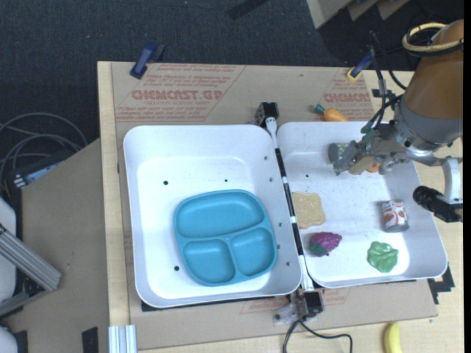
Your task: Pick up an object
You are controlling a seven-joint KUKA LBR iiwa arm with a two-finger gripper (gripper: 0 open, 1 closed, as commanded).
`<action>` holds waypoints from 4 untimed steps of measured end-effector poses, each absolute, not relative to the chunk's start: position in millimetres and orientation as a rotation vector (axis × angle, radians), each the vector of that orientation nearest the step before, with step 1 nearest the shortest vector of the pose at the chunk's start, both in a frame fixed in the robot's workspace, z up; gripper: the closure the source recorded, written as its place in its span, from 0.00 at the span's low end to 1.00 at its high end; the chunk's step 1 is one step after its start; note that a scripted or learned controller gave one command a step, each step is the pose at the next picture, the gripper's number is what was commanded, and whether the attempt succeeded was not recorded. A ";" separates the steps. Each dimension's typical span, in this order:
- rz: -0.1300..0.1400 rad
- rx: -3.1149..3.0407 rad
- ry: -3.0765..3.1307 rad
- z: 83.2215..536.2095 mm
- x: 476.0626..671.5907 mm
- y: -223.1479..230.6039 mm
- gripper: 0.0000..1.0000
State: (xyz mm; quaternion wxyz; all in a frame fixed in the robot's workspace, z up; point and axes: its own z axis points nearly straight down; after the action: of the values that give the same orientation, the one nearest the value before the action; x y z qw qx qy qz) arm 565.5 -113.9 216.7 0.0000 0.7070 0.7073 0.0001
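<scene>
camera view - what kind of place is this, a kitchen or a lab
Most likely a robot lab, not a kitchen: two white bins clamped to a cardboard-covered bench, toy food such as the grapes, and loose cables on the carpet.

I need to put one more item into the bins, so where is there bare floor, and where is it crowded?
Free: the left bin floor around the blue divided plate, mostly behind it; the right bin near its back left corner. Crowded: the right bin's front, with tan slice, purple piece, green piece and small can, plus the end effector at back.
</scene>
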 end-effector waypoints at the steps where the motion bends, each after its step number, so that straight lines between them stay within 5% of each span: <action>1: -0.004 2.225 2.221 133.5 576.8 -198.6 0.00; 2: 0.005 2.223 2.231 84.0 542.2 -219.5 0.00; 4: 0.006 2.223 2.230 84.2 540.6 -219.7 0.00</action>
State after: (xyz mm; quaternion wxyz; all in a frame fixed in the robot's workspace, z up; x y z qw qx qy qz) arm 540.6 -219.7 84.2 -0.0038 0.7061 0.7081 0.0020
